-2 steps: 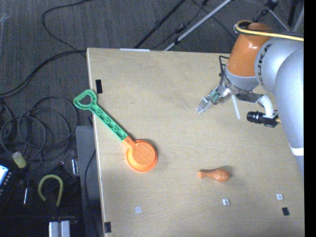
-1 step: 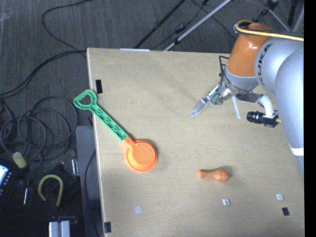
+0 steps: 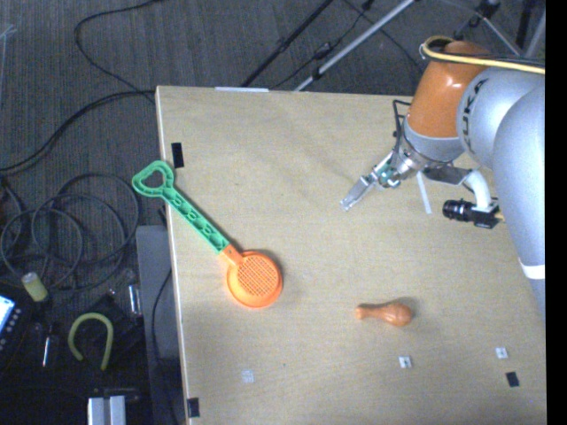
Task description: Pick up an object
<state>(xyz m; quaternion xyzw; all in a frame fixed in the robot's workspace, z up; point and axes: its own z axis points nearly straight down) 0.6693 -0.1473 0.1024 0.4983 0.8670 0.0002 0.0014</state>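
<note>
1. The counter (image 3: 354, 264) is a flat, pale tan board with a smooth matte face and a few small black and white marks near its edges; the objects lie straight on it.
2. A long-handled strainer (image 3: 217, 242) lies on the left part of the counter, slanted. Its handle is green plastic, slotted, ending in a rounded triangular loop at the upper left; its head, at the lower right, is a round orange disc with a fine mesh centre.
3. A small orange pear-shaped piece (image 3: 387, 312), smooth with a narrow neck pointing left, lies on its side toward the lower right, well apart from the strainer.
4. The grey arm with its orange band enters from the right. Its hand (image 3: 353, 197) hangs over bare counter in the upper right, the thin metallic fingers angled down and left, nothing between them; I cannot tell whether they are released or clenched.
5. Dark carpet with black cables lies to the left.
</note>
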